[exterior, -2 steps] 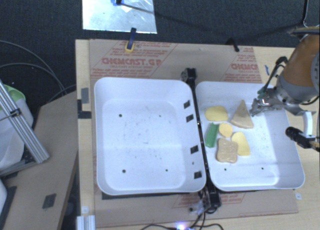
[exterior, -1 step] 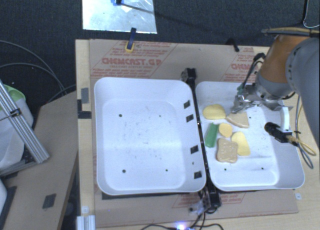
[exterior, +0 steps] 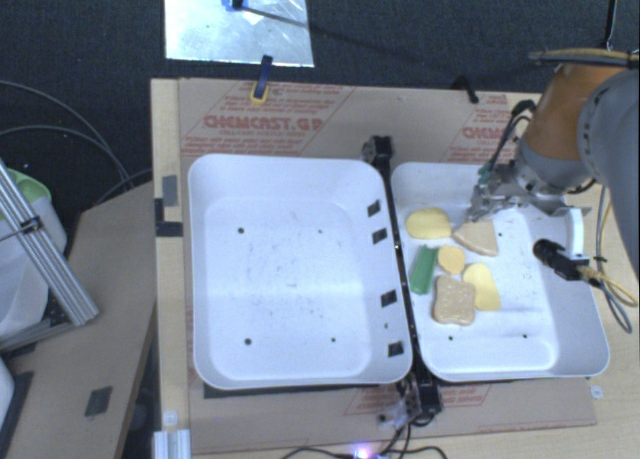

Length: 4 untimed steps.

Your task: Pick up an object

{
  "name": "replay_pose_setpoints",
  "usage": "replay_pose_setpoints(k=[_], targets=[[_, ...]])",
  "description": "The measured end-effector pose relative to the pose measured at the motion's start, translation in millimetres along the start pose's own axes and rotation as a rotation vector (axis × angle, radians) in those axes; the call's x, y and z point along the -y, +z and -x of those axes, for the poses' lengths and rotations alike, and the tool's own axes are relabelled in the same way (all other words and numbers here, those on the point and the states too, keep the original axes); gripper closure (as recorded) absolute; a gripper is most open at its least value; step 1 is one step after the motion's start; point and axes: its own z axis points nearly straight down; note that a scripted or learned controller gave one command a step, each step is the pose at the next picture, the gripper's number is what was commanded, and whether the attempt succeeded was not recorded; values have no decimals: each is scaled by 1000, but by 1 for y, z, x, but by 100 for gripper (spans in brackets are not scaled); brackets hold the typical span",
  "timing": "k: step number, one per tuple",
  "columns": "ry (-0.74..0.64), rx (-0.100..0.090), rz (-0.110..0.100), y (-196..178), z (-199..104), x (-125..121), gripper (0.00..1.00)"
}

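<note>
White plastic, two shallow bins side by side on the bench. All the pick candidates sit in the right bin (exterior: 560, 347), bunched against its left wall near the divider. The left bin (exterior: 290, 277) is the likely drop side, my guess from the layout.

Cluster, all small flat foam-looking food shapes:
- yellow blob (exterior: 428, 224) at the top
- tan wedge (exterior: 478, 238) just right of it
- green stick (exterior: 423, 270) along the left wall
- small yellow round (exterior: 452, 260) beside the stick
- yellow oval (exterior: 484, 286) lower right
- tan toast slice (exterior: 453, 301) at the bottom, touching or overlapping the oval

Pieces are packed close, several touching. A grasp on one could nudge its neighbours.

Arm reaches in from the right, orange band up high, wrist angled down and left into the bin's upper half. Gripper (exterior: 483, 204) sits low, tip just above or on the upper edge of the tan wedge. That makes the wedge the likely target, with the yellow blob close enough to be the alternative.

Finger state: cannot tell. The tip is small and dark against the cabling, and I can't separate the two fingers or see a gap. Nothing is visibly between them, so I'm not calling this a hold.

Judgement: approach or descent phase, pick not yet made. Risk is the flat wedge lying flush on the bin floor, leaving little edge to bite.
</note>
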Motion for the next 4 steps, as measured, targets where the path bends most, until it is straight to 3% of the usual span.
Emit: replay_pose_setpoints(k=[1, 2, 3, 4], targets=[[7, 1, 10, 11, 24, 59, 100], [2, 6, 0, 13, 7, 27, 100], [-1, 0, -1, 17, -17, -35, 100], [8, -2, -15, 9, 7, 1, 100]])
